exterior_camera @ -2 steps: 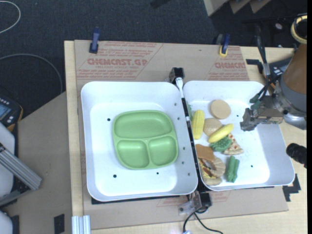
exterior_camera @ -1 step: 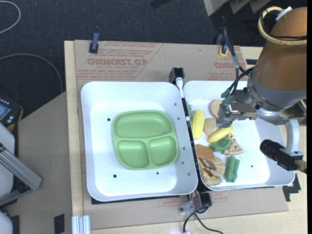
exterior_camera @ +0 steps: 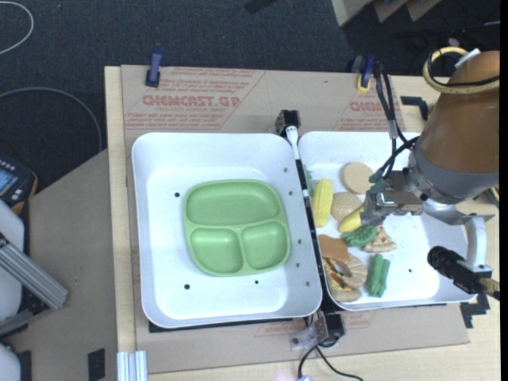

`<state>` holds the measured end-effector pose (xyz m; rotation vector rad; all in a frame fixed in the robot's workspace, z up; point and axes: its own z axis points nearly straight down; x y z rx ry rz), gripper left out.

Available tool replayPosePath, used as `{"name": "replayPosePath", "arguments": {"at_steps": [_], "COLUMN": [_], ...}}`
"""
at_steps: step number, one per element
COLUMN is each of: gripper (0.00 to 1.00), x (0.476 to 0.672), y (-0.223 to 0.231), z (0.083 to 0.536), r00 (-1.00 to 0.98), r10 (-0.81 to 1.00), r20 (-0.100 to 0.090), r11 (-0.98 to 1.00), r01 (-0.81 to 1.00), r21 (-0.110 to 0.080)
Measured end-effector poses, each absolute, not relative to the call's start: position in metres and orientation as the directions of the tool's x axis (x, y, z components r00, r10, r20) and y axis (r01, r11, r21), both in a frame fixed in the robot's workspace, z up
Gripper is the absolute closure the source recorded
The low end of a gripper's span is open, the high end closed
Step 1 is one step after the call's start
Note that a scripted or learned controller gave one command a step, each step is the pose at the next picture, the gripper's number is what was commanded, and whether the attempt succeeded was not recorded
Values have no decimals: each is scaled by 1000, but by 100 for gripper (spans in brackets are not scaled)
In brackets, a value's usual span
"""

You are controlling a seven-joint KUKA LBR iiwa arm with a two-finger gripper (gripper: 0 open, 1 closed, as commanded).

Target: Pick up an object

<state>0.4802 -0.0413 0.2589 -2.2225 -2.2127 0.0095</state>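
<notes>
Right bin (exterior_camera: pixel 421 288): yellow corn cob (exterior_camera: pixel 322 202), upright-ish, beside toy food pile; gripper (exterior_camera: pixel 375 206) over pile, state unclear.

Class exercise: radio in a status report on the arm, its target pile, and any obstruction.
Gripper low over toy food pile in right bin; grip unconfirmed. Corn cob just left of it. Green divided plate alone in left bin.

pale green divided plate (exterior_camera: pixel 236 226), white bins (exterior_camera: pixel 159 165), yellow corn cob (exterior_camera: pixel 322 202), tan cookie (exterior_camera: pixel 357 176), dark green pepper (exterior_camera: pixel 378 276)
</notes>
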Motion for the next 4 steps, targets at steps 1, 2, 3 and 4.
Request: {"name": "replayPosePath", "arguments": {"at_steps": [1,2,3,4], "gripper": [100,100,100,100], "x": [478,478,480,481], "y": [-52,4,72,56], "z": [203,183,242,456], "r00": [3,-5,-8,-2], "r10": [1000,1000,1000,1000], "r20": [1,3,3,4], "r11": [-3,5,8,1], "r01": [1000,1000,1000,1000], "r21": [-9,-6,6,22]}}
